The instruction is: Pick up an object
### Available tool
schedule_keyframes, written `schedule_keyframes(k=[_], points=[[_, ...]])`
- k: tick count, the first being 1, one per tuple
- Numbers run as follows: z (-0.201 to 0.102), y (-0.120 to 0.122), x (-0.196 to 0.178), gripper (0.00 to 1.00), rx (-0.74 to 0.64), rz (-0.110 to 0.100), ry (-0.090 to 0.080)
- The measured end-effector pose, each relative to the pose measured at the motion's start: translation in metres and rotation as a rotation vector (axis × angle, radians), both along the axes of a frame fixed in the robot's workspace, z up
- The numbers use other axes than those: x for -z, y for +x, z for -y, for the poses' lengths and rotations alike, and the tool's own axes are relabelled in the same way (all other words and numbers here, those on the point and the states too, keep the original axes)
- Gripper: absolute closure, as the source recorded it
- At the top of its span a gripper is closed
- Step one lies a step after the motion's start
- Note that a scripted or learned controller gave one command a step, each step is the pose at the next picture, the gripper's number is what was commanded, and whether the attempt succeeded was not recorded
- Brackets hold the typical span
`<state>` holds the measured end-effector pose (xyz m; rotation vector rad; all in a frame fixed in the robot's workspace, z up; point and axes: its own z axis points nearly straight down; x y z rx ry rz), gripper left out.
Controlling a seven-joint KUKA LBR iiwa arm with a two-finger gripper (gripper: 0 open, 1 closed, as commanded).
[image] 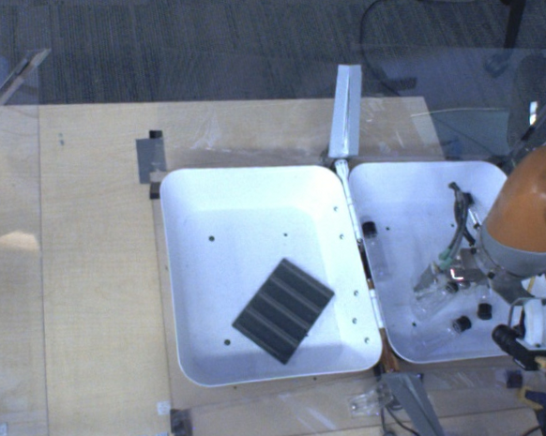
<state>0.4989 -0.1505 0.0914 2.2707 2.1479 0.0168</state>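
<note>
A dark grey ribbed rectangular pad [283, 311] lies flat and turned diagonally in the left white bin [192, 266], towards its front. My gripper [444, 280] is low inside the right white bin [393, 193], near its middle, far to the right of the pad. The arm's orange band [528, 209] sits above the bin's right side. Under the gripper there is a pale, glassy shape that I cannot make out. Small black pieces [463, 322] lie on the bin floor just in front of the gripper.
Another small black piece [369, 228] sits by the right bin's left wall. A metal bar [346, 113] stands behind the seam between the bins. Black brackets [153, 156] mark the left bin's corners. Cables and hardware crowd the lower right.
</note>
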Motion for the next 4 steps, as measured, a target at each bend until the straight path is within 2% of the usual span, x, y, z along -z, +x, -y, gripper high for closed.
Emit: schedule_keyframes(k=[1,2,3,4], points=[[0.001,0.003,-0.012,1.00,-0.001,0.010,-0.005],[-0.048,0.056,-0.117,1.00,0.101,-0.012,0.005],[-0.051,0.104,-0.151,1.00,0.145,-0.013,0.005],[-0.070,0.148,-0.161,1.00,0.201,-0.014,0.006]])
